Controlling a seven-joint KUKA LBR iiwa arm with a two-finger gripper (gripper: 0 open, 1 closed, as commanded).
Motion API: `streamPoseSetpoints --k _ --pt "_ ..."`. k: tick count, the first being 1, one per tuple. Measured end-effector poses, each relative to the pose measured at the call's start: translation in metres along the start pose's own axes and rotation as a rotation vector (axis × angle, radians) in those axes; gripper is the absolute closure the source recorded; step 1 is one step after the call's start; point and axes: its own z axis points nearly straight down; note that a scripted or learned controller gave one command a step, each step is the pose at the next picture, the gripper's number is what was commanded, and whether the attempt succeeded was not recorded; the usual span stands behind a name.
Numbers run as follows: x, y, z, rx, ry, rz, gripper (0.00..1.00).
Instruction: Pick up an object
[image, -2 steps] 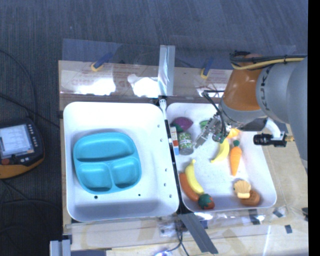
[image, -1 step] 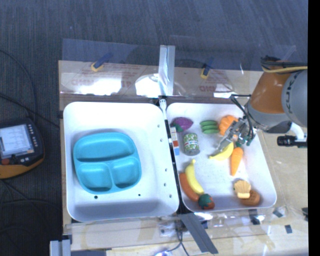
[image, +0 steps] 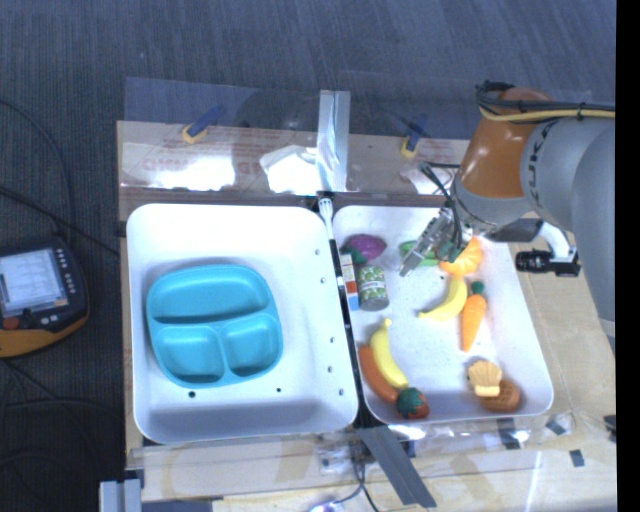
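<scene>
In the right bin (image: 535, 345) I see bananas, a carrot (image: 472, 315) and a jar (image: 372, 285); the left bin (image: 200, 225) holds a blue tray (image: 213, 322). The gripper (image: 428, 245) hovers there, and I cannot tell its grip.

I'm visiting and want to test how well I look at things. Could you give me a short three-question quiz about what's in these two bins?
1. True or false: the blue divided tray lies in the left bin.
2. Which item lies nearest the gripper?
A. the purple vegetable
B. the strawberry
C. the small orange piece
3. Fill in: just right of the banana in the right bin lies an orange ____.

Key:
1. True.
2. C. The orange piece sits just beside the gripper; the others lie further off.
3. Carrot.
</scene>
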Motion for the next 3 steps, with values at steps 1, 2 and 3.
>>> streamPoseSetpoints --k 1,2,3 --pt "-0.001 -0.004 0.001 0.004 0.004 0.005 0.00" --pt "0.007 -0.050 0.013 -0.012 -0.026 -0.088 0.00" --pt "0.040 -0.089 0.013 -0.014 -0.031 0.021 0.00"
